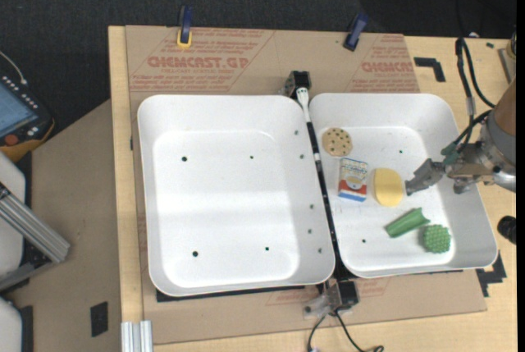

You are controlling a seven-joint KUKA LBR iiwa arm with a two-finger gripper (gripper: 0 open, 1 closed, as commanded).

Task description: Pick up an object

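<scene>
Cardboard-topped bench [246, 47], two white bins. Right bin [394, 108]: gripper [435, 176] fingers spread, holding nothing, at 3 o'clock of yellow block [389, 187]. Looks light, smooth, maybe slippery; pinch its flat sides.

Red "CHEMCAST GP" print, repeated, on the brown board [246, 55] under the bins
</scene>
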